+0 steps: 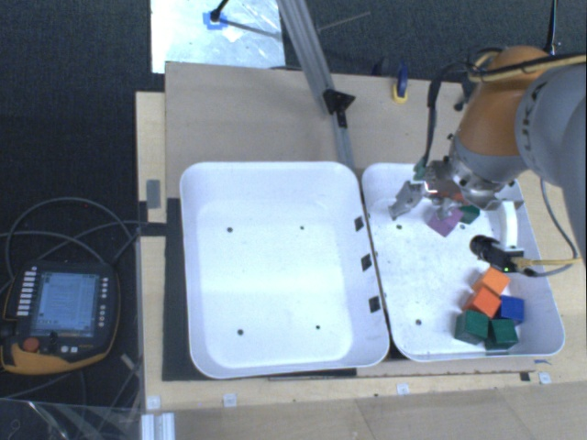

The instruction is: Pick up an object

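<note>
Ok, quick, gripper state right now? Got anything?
Gripper: over the right bin, just above the purple block; whether it is open, shut or holding the block cannot be told.

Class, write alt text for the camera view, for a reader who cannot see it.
A grey and orange robot arm reaches over the right white bin, its gripper above a purple block. Orange, blue and green blocks cluster in that bin's near right corner.
</note>
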### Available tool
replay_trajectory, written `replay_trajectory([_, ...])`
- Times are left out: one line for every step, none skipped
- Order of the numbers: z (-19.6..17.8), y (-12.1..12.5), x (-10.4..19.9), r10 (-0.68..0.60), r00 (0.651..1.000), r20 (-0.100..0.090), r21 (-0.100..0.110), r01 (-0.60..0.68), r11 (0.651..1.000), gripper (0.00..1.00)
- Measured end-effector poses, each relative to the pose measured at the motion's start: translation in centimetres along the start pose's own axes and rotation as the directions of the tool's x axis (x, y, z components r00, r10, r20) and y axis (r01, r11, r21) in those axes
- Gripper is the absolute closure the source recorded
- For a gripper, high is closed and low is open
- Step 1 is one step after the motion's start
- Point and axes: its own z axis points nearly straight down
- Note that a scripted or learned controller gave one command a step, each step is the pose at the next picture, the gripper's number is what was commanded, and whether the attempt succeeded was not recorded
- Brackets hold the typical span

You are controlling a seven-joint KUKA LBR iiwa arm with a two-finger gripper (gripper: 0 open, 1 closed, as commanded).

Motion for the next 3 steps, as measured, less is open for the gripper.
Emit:
replay_trajectory([6.2, -0.5, 0.0, -0.001, 1.0, 0.0, 0.001, 0.001, 1.0, 0.0])
replay_trajectory([4.7, -0.2, -0.1, -0.003, 1.0, -0.001, -0.008, 0.003, 1.0, 1.0])
replay_trajectory([-1.5, -0.7, -0.1, -0.002, 1.0, 0.001, -0.012, 0.002, 1.0, 1.0])
